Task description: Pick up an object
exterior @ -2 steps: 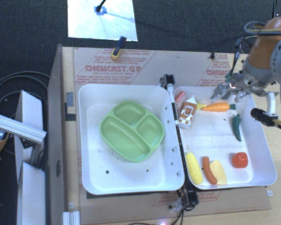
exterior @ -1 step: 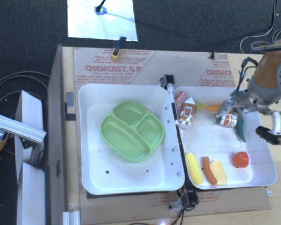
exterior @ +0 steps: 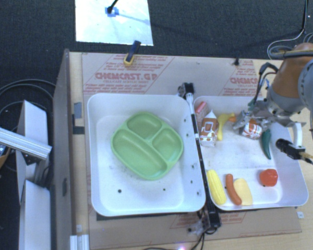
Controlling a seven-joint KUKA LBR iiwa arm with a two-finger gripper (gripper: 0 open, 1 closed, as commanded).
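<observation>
Red-and-white crumpled packet (exterior: 252,128) sits at the right bin's (exterior: 297,194) one o'clock, under the tool (exterior: 250,120); its grip I cannot tell. Descend centred, avoiding the green pepper (exterior: 265,142).

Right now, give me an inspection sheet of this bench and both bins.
Surface: cardboard-covered bench bearing left bin and right bin.
Job's things: right bin holds corn cob, hot dog, yellow piece, red tomato, green pepper, small carton, banana.
Clutter: green divided plate in left bin.
Grippers: gripper low over crumpled packet; fingers unclear.
Cables: loops on the floor at left; wires by the arm.
Surroundings: dark carpet, white sheet.
</observation>
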